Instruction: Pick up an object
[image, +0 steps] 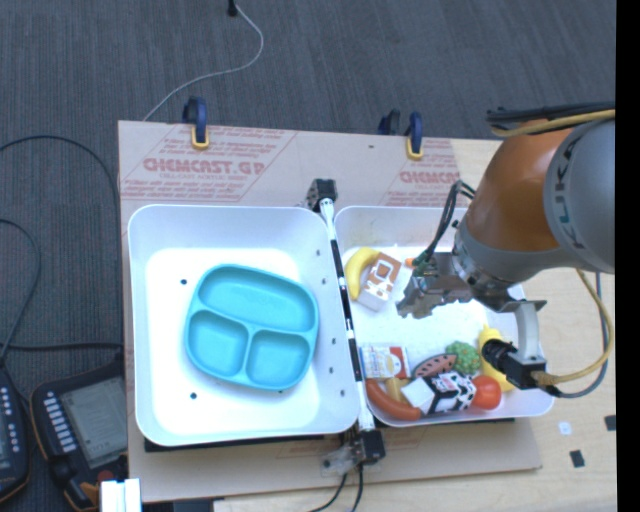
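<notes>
Two shallow white bins sit side by side on a brown board. The left bin (140, 330) holds a light blue divided plate (250, 327) with three compartments, lying flat near the middle. The right bin (535, 405) holds the loose objects: a yellow banana (354, 268) lies near the dividing edge in the upper left part of the bin, with a small white and orange box (380, 281) touching it on the right. Along the lower edge a cluster gathers: a red and white packet (384, 360), an orange-red sausage-like piece (392, 402), a black and white box (447, 391), a green broccoli-like toy (463, 354), a red tomato-like ball (486, 394) and a yellow piece (492, 338). The grey arm with its orange band (515, 195) reaches in from the right, and the gripper (424, 300) hangs over the middle of the right bin, just right of the small box; whether its jaws are open or closed cannot be told, and nothing is seen held.
</notes>
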